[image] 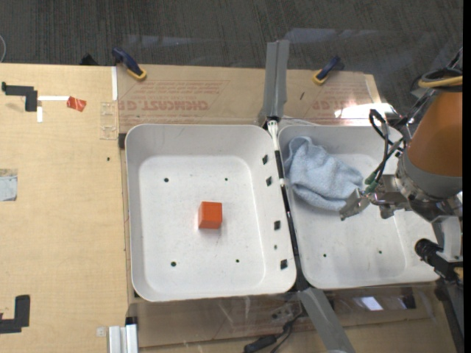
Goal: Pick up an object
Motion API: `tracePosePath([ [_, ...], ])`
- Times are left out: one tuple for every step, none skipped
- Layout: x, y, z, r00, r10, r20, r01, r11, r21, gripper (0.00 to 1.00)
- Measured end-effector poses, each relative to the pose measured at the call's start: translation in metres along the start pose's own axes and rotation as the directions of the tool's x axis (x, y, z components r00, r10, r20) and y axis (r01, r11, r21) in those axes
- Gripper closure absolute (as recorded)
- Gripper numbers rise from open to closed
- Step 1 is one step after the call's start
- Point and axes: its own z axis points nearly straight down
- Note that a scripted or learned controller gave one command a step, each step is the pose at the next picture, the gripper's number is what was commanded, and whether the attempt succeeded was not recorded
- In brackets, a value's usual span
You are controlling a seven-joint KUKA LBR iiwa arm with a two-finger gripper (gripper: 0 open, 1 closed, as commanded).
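An orange block (210, 215) sits alone near the middle of the left bin (147, 271). In the right bin (324, 274), the arm's gripper (353, 206) hovers beside a crumpled pale-blue cloth (316, 173); I cannot tell its state.

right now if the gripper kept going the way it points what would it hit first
The gripper points toward the view's left, at the light blue cloth bunched in the right bin. It would probably meet the cloth's near edge first, though its height above the cloth is unclear.
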Motion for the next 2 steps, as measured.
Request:
tracePosePath([
  [0.000, 0.000, 0.000, 1.000, 0.000, 0.000, 0.000, 1.000, 0.000, 0.00],
  [0.013, 0.078, 0.099, 0.982, -0.189, 0.001, 0.189, 0.982, -0.003, 0.00],
])
